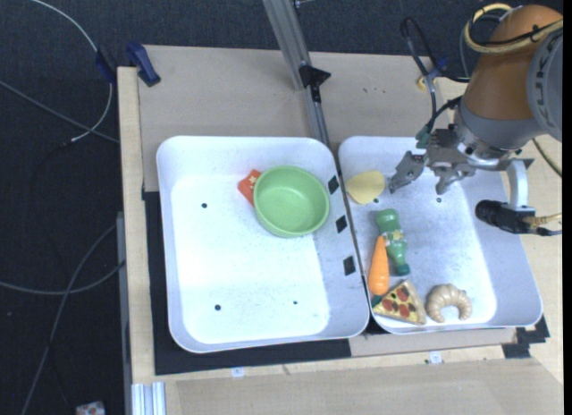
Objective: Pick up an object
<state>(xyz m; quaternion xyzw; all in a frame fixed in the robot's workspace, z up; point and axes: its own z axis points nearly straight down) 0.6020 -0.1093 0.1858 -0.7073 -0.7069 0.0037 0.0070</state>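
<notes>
The right bin (500, 261) holds several toy foods: a pale yellow piece (365, 187) at its upper left, a green figure (391, 236), an orange carrot (379, 266), a pizza slice (399, 303) and a tan croissant (449, 301) along the front. My gripper (424, 174) hangs over the back of this bin, just right of the yellow piece. Its fingers stand open and nothing is between them.
In the left bin (241, 306) a green bowl (290, 200) rests near the back right corner, with an orange-red object (248, 185) partly under its left rim. A metal pole (286, 20) slants in from the top above the divide between the bins.
</notes>
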